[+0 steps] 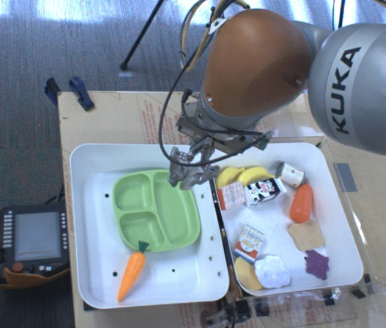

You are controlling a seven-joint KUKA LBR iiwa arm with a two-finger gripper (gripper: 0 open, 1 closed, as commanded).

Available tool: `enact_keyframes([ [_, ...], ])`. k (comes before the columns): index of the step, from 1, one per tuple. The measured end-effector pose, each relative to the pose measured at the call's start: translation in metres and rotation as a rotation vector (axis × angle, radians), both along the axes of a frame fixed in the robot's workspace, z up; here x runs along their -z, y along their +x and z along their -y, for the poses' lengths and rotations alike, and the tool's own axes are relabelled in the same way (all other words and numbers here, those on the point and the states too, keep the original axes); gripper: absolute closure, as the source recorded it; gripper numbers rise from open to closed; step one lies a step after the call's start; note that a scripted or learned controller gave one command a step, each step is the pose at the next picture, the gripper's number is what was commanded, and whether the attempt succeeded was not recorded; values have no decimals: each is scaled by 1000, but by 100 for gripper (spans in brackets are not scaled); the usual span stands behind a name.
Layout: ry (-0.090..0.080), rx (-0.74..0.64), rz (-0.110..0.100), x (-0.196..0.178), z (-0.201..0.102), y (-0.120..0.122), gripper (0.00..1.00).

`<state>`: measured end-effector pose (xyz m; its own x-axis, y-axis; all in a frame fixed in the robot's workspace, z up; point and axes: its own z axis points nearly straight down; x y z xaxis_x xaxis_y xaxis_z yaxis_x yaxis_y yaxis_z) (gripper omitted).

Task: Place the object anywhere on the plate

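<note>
Hovering over the upper right corner of the green plate (157,210), the gripper (187,168) hangs below the arm's (295,67) orange band; whether its metal fingers are spread or closed cannot be made out from this angle, and nothing can be seen between them.

The plate is smooth moulded plastic, divided into three compartments, and lies in the left bin (90,176), a shallow white tray with rounded corners. Just off the plate's lower edge rests a toy carrot (132,272), orange with a green top that touches the plate rim, its body pointing toward the bin's lower left.

Crowding the right bin (339,210) are more play-food pieces: two yellow banana-like shapes (240,176), a small milk carton (261,191) lying on its side beside a red-and-white carton (231,195), an orange-red rounded piece (301,203), a tan toast slice (306,236), a purple cluster (316,264), a white round lid-like piece (272,272) and another small carton (249,242).

On the floor to the left sits a grey teach pendant (34,241) with a screen; blue clamps (78,93) grip the cardboard-covered bench (111,121) at its far left corner.
</note>
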<state>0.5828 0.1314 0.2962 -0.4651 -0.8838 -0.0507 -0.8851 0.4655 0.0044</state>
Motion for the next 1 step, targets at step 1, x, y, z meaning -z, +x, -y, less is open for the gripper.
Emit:
enact_keyframes([
  [1,0,1,-1,0,0,0,0],
])
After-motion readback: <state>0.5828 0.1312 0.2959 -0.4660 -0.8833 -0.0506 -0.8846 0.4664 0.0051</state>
